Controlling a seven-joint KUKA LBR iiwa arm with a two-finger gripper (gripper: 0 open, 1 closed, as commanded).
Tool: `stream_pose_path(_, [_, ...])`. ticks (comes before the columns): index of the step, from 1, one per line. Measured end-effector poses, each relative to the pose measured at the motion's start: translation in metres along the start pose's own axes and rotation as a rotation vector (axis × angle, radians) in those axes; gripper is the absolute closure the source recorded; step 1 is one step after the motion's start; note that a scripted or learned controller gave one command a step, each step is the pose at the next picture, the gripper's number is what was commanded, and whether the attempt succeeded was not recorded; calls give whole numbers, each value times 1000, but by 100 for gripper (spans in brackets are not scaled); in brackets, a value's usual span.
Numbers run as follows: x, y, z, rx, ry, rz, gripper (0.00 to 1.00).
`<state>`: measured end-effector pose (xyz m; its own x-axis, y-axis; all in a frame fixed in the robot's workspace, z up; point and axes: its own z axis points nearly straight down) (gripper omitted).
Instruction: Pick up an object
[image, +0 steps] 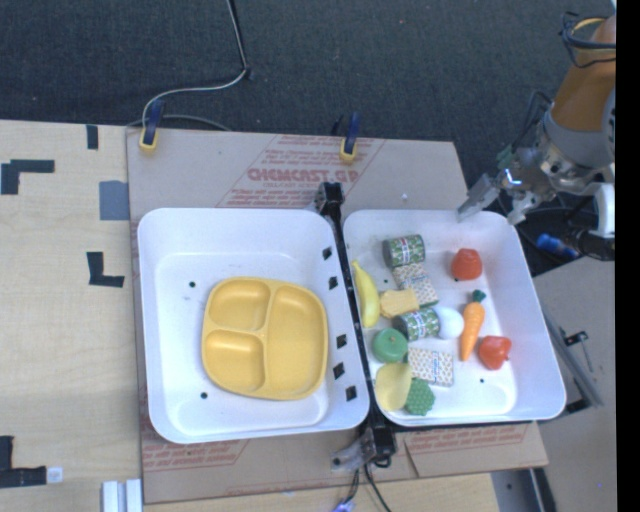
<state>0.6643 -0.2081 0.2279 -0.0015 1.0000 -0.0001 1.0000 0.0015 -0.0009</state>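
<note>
The right bin (530, 300) holds several toy foods. Among them are a green can (403, 249), a red tomato (466, 264), an orange carrot (471, 327), a red pepper (494, 350), a banana (366, 293), a second can (420, 323) and a broccoli piece (419, 398). My gripper (497, 205) hovers over the bin's far right corner, above and right of the tomato. Its fingers look spread open with nothing between them.
A yellow divided plate (266, 337) lies in the left bin (170, 250). Both bins rest on a cardboard sheet (290, 170) clamped at its far edge. Cables and arm hardware crowd the area right of the right bin.
</note>
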Motion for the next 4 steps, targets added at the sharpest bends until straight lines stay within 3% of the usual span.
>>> stream_pose_path(1, [19,5,141,-4,-2,-1,0])
stream_pose_path(2, [78,1,142,-3,-3,1,0])
stream_pose_path(3, [115,5,143,-1,0,-1,0])
stream_pose_path(4, [115,5,133,-2,-2,-2,100])
